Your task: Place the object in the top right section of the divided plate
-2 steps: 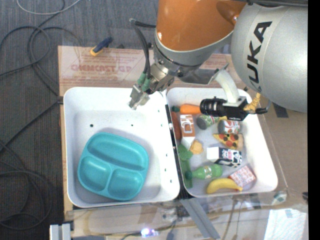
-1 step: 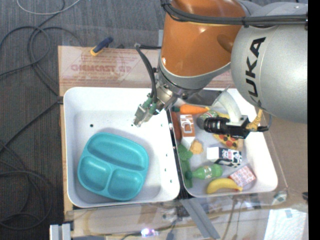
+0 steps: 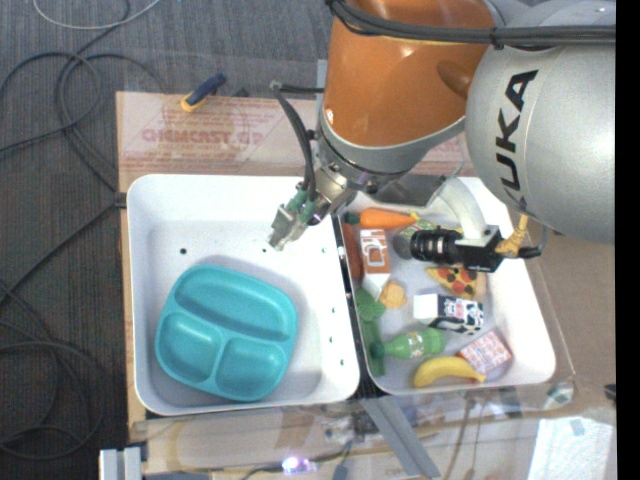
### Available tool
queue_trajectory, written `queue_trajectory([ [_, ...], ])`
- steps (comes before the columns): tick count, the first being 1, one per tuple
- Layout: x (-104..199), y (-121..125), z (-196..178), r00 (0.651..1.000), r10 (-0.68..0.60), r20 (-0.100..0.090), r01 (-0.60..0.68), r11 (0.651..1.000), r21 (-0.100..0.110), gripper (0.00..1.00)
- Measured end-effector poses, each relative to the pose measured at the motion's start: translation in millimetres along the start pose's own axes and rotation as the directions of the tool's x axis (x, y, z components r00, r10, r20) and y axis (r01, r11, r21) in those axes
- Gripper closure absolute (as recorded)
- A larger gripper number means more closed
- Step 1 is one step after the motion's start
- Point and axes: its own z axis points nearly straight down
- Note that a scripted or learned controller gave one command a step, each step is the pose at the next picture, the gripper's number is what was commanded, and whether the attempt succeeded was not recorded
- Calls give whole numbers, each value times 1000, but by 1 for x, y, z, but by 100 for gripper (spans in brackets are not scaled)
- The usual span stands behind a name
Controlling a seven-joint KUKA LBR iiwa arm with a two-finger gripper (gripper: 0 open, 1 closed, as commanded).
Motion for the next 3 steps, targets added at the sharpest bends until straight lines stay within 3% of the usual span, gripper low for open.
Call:
queue_trajectory([
  [1,12,-23,126,998,-56,-5,56,998,-4,100],
  [2,11,-23,119,998,-55,-8,55,999,1,100],
  [3,-35,-60,46,963,-271,2,271,963,-8,100],
])
